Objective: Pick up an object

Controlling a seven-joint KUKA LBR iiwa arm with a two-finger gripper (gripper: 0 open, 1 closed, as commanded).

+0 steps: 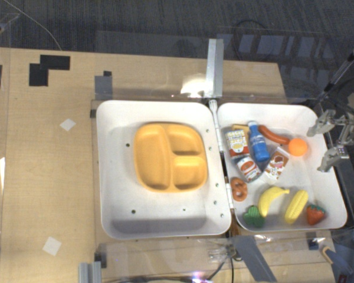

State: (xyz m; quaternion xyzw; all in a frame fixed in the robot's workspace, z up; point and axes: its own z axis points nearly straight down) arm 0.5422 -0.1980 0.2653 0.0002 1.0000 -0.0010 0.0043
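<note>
The right white bin holds several toy foods. Among them are a blue bottle, a red sausage, an orange ball, a small box, a can and a carton. Nearer the front lie a pretzel, a banana, a yellow corn cob, a strawberry and a green vegetable. My gripper hangs at the bin's right rim, just right of the orange ball. It is open, with nothing between its fingers.
A yellow divided tray lies in the left white bin. A metal post stands behind the wall between the bins. Bare bench stretches to the left.
</note>
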